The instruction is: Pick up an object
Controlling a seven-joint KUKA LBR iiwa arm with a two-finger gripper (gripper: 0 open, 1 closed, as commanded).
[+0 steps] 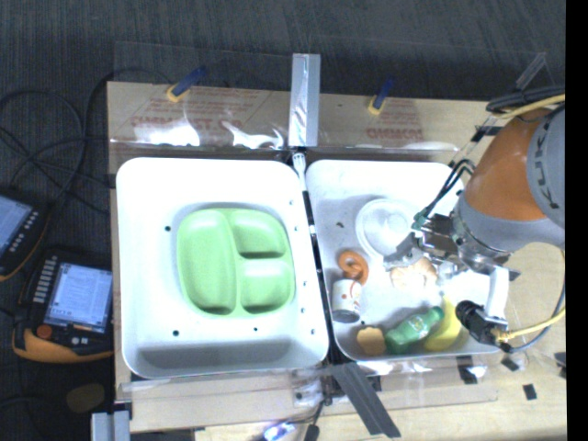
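Camera view: end effector (pixel 424 257) is low in the right bin (pixel 323 184), over a crumpled pale item with an orange-pink patch (pixel 411 274) that sits just left of and under it; contact unclear. Cannot tell the end effector's state, the wrist blocks it. Grey arm with orange band (pixel 503 184) comes in from the right.

Other things in the right bin: white round cup or lid (pixel 382 223) up-left of the end effector, orange ring-like item (pixel 352 265) near the divider, small white can with a red mark (pixel 344 299) just below it, tan rounded piece (pixel 370 340) at the front wall, green bottle (pixel 412 330) lying on its side beside it, yellow object (pixel 446 330) touching the bottle's right end. All bunched toward the front half.

Left bin (pixel 147 338) holds a light green divided tray (pixel 237 258), lying flat, centered.

Both bins sit on a light wood table (pixel 432 118) with clear sheeting taped at the back. Dark carpet around; a handheld pendant with a lit screen (pixel 66 297) and cables on the floor at left.
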